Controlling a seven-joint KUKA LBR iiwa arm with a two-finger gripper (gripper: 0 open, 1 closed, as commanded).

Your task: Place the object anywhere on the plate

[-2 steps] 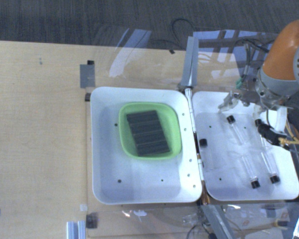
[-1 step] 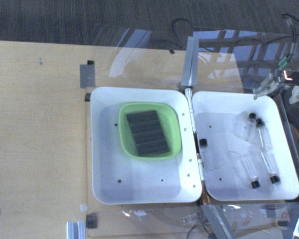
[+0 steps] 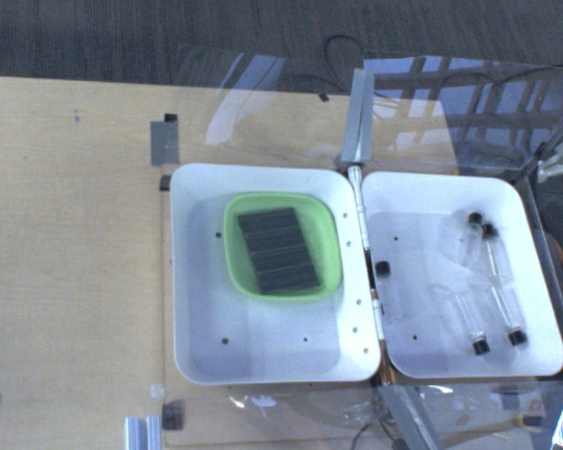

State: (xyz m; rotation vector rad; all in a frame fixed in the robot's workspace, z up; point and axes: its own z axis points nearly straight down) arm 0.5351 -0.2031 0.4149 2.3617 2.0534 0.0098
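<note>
1. The dark ribbed block [image 3: 279, 250] is lying flat in the middle of the green plate [image 3: 235, 251], with the raised green rim showing on every side of it, so I am judging the placing as already done
2. The block is sitting slightly turned against the plate's edges rather than square with them, which is fitting a task that is allowing any spot on the plate
3. The plate is resting on the floor of the left bin [image 3: 263, 345], nearer that bin's far wall than its near wall, and the bin's walls are keeping it from sliding off onto the table [image 3: 66, 251]
4. The right bin [image 3: 432, 204] is standing to the right of the plate, touching the plate's bin along the shared edge, probably serving as the source side
5. Clear tubes [image 3: 495, 262] with black caps are lying well to the right of the plate, loosely scattered, as spare things waiting rather than arranged
6. A small black piece [image 3: 382, 268] is lying just right of the plate, beyond the shared bin edge
7. As for the tool, I am unable to tell whether it is released or clenched; nothing is touching the block
8. What is remaining, in my judgement, is nothing more than leaving the block undisturbed on the plate
</note>
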